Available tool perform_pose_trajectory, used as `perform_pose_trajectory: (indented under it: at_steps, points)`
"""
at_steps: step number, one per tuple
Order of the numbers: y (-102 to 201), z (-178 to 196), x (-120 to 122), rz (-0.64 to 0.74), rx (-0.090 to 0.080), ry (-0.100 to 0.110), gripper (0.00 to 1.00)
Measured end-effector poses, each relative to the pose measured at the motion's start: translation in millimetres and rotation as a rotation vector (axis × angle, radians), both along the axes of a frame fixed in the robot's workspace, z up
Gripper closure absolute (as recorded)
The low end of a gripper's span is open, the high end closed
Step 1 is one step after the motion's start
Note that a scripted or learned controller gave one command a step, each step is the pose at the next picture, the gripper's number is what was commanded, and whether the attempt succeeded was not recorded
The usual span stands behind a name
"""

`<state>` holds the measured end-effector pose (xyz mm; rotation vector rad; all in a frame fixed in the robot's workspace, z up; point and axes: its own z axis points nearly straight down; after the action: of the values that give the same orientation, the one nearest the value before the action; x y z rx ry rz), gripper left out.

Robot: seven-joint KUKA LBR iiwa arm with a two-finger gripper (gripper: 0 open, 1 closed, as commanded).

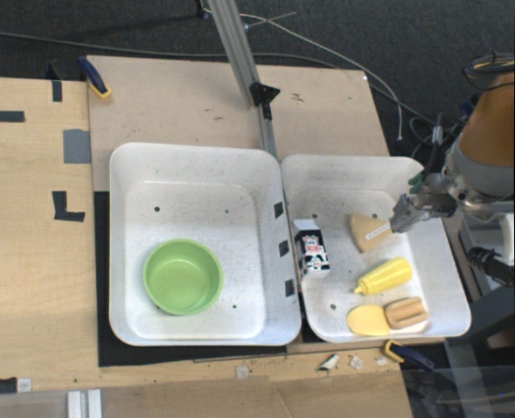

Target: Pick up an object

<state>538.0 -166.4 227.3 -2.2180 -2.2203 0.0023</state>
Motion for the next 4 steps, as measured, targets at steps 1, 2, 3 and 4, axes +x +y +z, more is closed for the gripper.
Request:
perform_pose_trajectory:
  at_steps: [1, 2, 3, 4]
  points:
    - [0, 0, 0, 0.0, 0.0, 0.0, 0.0]
    - [1, -46, 3, -0.001, 0.0, 0.005, 0.0]
    - [2, -114, 1, 0.0, 0.0, 0.008, 0.0]
    - [2, -136, 2, -0.001, 0.002, 0.002, 0.0]
